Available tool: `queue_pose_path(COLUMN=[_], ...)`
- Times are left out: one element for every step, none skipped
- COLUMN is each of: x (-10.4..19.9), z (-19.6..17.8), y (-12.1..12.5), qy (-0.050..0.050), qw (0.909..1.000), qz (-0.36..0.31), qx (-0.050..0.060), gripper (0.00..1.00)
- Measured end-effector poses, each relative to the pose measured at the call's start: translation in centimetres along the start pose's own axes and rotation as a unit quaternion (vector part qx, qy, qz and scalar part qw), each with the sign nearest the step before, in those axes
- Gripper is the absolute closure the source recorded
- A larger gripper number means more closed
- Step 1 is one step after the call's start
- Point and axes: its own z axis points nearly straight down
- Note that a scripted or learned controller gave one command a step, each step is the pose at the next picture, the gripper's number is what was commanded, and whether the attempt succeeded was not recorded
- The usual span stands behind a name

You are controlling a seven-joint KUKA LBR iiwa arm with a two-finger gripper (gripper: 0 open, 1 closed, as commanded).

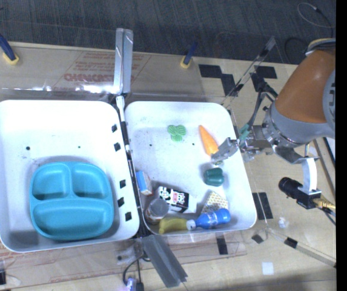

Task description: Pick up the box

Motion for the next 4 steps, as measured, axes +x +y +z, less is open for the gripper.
queue_pose_path(x=[9.9, 12.3, 7.9, 9.2], z=[11.2, 5.6, 14.7, 15.8], y=[1.9, 1.0, 5.3, 2.6], qy=[0.0, 0.0, 0.0, 0.001], qw=[1.0, 0.9985, 1.0, 0.9965], qz=[-0.007, -0.054, -0.003, 0.084], qx=[0.001, -0.001, 0.0, 0.002], gripper=[0.0, 0.0, 0.0, 0.0])
